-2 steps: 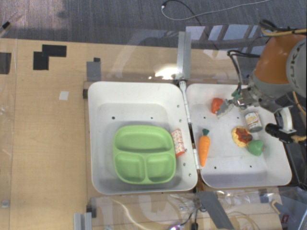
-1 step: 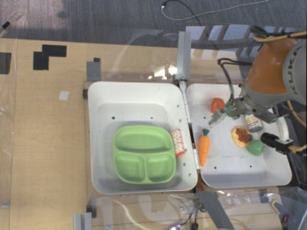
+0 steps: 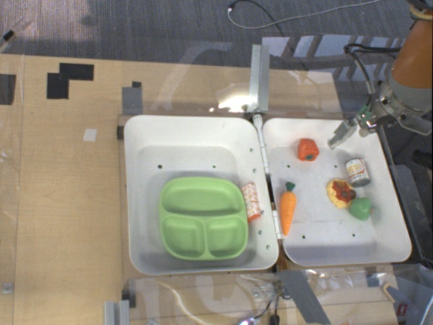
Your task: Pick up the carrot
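Carrot (image 3: 287, 210) lies at the right bin's (image 3: 379, 252) left edge; our hand (image 3: 340, 135) hovers far right, grip state unclear to us.

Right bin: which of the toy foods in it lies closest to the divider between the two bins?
The carrot, orange with a green top, lying lengthwise beside the divider. The red pepper, can, pizza slice and green piece all sit farther right.
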`<state>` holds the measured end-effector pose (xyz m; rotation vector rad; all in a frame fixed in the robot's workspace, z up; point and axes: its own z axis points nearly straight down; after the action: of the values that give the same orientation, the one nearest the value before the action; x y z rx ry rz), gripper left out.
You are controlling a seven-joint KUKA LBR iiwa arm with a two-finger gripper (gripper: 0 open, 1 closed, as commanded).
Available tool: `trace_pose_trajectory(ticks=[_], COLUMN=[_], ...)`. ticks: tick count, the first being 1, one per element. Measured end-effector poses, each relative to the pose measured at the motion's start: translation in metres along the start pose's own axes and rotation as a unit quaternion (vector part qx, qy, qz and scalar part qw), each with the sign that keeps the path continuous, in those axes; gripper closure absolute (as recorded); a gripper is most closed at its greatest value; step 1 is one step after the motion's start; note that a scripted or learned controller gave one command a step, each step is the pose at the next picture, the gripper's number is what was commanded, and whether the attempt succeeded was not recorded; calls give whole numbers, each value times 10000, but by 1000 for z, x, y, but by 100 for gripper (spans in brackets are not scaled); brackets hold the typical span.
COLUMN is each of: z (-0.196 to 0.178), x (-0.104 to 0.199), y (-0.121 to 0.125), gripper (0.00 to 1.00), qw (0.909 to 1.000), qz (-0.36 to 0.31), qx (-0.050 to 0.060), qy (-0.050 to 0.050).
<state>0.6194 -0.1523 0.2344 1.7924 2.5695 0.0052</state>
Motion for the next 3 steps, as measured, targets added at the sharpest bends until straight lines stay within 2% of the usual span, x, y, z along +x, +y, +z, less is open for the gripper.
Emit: trace_pose_trajectory(ticks=[1, 2, 3], z=[61, 15, 119], x=[56, 61, 83], y=[-44, -70, -46], gripper=[0, 0, 0], qw=[9946, 9845, 9604], qz=[-1038, -1756, -2785], qx=[17, -1, 11], qy=[20, 6, 27])
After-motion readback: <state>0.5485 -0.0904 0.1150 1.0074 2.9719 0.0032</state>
